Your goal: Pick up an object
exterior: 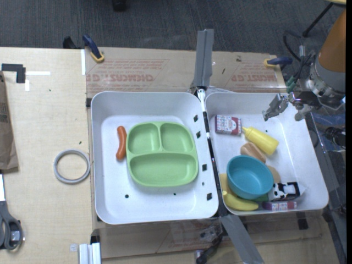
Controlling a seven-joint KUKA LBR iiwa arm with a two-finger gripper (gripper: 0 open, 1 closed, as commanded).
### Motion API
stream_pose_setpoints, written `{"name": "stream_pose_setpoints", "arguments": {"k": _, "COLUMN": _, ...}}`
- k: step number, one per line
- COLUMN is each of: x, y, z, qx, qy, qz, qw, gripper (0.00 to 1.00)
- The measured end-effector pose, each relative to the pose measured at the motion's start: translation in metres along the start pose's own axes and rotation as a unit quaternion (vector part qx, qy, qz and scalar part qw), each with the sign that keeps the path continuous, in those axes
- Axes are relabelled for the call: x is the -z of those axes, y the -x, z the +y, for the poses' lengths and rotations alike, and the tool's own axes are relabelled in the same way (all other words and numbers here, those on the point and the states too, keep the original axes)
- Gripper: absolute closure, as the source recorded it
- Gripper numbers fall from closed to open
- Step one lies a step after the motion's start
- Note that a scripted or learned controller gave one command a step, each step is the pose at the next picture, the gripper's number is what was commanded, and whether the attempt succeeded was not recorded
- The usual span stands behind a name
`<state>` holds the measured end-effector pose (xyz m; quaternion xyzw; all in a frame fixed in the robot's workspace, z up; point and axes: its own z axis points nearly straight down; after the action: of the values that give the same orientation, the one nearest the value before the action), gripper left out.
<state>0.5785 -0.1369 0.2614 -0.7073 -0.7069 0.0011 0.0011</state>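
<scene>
Hovering over the right bin near the yellow bottle, the pincer stands apart, gripping nothing.

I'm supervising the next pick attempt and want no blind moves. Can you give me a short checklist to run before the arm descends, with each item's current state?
1. Gripper carries nothing: ok, it sits above the right bin's upper edge with nothing between its fingers.
2. Finger opening wide enough for a grasp: cannot tell.
3. Yellow bottle unobstructed: ok, it lies exposed, nearest the gripper.
4. Red packet free: ok, it lies apart from its neighbours.
5. Banana free: not ok, the blue bowl partly covers it.
6. Left bin's green tray and orange sausage separate: ok.
</scene>
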Motion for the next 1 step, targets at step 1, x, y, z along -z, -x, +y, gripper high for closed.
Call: {"name": "stream_pose_setpoints", "arguments": {"k": 1, "x": -0.1065, "y": 0.0287, "z": 0.0032, "qx": -0.041, "qy": 0.0, "qz": 0.0, "qw": 0.9991, "gripper": 0.0}}
